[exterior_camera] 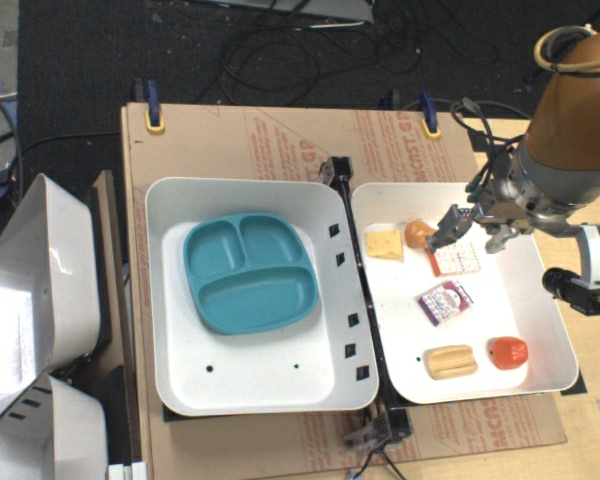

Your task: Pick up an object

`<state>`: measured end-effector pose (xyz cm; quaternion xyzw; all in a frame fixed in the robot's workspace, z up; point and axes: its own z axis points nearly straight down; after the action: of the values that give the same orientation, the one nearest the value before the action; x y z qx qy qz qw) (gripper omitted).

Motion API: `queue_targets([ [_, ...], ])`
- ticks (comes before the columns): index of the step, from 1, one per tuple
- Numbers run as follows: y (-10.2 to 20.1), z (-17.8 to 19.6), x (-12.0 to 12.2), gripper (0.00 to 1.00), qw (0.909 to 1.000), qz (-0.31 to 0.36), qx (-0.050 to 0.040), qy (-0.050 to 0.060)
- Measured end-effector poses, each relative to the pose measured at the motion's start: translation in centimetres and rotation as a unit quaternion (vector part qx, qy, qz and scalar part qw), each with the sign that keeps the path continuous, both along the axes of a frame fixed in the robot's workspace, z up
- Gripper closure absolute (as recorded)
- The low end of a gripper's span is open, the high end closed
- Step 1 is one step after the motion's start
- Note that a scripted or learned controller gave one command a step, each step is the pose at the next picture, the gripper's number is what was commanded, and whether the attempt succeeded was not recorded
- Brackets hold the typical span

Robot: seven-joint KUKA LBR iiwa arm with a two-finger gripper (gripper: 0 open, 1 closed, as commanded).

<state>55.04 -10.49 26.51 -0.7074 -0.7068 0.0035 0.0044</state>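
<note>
Where the gripper (477, 226) hangs over the far part of the right bin (540, 268), I read its two dark fingers as spread apart with nothing between them. Just beneath and between them lies a small red-and-white packet (456, 260), flat on the bin floor, its long axis running roughly left to right with a slight tilt. Touching or nearly touching the left fingertip is an orange ball-like item (418, 233), and just left of that sits a pale yellow cheese wedge (384, 244) near the bin's far-left corner. Nearer the middle of the bin I see a purple-and-white snack packet (445, 302), turned at a slant so its long side runs from lower left to upper right. Along the near edge lie a tan hot-dog bun (450, 361), long axis left to right, and a red tomato-like piece (508, 352) by the near-right corner. From the right, the arm (570, 118) reaches in, its orange band above the grey wrist. Across the divider, the left bin (170, 268) carries a teal divided plate (250, 273), its two small compartments toward the far edge.
</note>
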Motion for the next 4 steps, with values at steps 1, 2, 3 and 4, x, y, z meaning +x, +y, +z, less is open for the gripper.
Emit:
queue_targets([
  [1, 0.0, 0.6, 0.2, 0.0, 1.0, 0.001, -0.0006, -0.005],
  [2, 0.3, -5.8, 0.4, 0.0, 1.0, 0.0, -0.0002, -0.003],
  [3, 0.4, -11.7, -0.7, 0.0, 1.0, -0.001, 0.0, -0.002],
  [4, 0.4, -16.6, -0.6, 0.0, 1.0, -0.001, -0.002, -0.009],
])
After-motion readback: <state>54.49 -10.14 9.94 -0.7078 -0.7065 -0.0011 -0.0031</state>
